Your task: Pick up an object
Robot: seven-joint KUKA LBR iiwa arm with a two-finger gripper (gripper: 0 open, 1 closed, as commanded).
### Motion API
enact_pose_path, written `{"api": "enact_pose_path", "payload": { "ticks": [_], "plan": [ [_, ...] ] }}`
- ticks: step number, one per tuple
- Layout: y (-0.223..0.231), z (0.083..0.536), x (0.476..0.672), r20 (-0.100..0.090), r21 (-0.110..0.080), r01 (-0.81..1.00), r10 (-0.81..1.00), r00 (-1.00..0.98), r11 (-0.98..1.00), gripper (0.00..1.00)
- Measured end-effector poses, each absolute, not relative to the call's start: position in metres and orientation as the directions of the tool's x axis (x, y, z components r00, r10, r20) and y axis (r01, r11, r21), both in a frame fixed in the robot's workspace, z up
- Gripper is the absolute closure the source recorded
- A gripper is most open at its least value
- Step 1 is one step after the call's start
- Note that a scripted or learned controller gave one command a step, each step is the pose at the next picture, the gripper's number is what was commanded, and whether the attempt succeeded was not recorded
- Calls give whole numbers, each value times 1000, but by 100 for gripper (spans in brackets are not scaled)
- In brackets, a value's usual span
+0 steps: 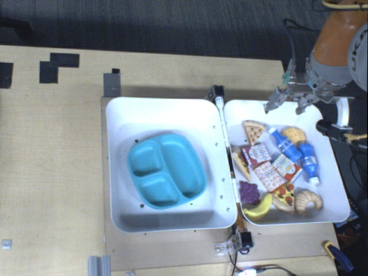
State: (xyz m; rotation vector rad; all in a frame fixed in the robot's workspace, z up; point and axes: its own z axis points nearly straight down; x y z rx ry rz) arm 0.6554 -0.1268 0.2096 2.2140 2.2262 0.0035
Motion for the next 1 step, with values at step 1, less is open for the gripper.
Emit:
{"api": "enact_pose_path", "payload": {
  "ticks": [1],
  "plan": [
    [-130,97,569,-1,11,1000,1000,-3,3,0]
  ]
}}
